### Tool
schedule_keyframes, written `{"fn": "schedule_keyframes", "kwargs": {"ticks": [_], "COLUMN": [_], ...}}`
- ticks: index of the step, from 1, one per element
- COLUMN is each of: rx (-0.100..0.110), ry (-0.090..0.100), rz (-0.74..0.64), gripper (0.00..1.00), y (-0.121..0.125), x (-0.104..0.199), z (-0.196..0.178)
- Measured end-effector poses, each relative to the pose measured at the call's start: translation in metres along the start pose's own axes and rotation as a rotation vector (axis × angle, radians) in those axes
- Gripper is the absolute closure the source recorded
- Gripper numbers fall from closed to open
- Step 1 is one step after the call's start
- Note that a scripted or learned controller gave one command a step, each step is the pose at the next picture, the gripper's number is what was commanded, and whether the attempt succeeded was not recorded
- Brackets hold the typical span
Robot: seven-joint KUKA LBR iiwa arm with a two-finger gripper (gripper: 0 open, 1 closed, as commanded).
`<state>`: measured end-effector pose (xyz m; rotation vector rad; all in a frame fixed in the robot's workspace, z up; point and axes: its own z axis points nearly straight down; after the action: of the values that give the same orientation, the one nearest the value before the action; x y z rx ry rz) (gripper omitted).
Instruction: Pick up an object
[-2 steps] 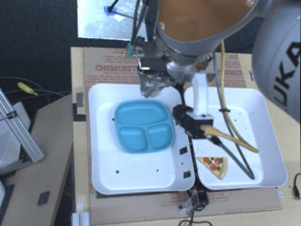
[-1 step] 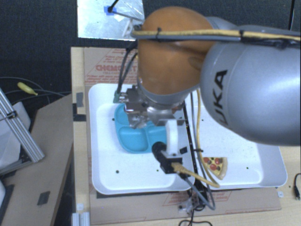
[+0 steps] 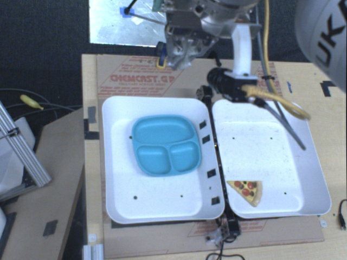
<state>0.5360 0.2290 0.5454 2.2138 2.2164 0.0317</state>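
The pizza slice lies flat in the right bin, in its near left corner, close to the wall it shares with the neighbouring bin. On my feed it reads as a small tan wedge with red spots, its point aimed right and near. The blue plate, split into three compartments, sits flat in the middle of the left bin, well apart from the slice, with the double wall between them. Black clips run along that shared wall from far to near.

The gripper hangs beyond the far edge of the left bin, near its far right corner, far from both objects. I cannot tell whether it is released or clenched.

Both bins rest on a brown cardboard sheet with red lettering, which shows past their far edge and again at the near edge. The cardboard lies on a tan bench. Beyond that I see dark blue floor, with a shiny silver sheet at the far side and a slanted aluminium frame at the left.
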Motion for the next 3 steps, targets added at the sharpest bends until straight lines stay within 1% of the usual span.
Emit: {"fn": "schedule_keyframes", "kwargs": {"ticks": [1, 2, 3], "rx": [0.02, 0.026, 0.019], "ry": [-0.006, -0.01, -0.007], "rz": [-0.003, -0.004, -0.004], "gripper": [1.0, 1.0, 0.0], "y": [-0.052, -0.052, -0.051], "x": [-0.007, 0.005, 0.005], "z": [0.009, 0.089, 0.084]}}
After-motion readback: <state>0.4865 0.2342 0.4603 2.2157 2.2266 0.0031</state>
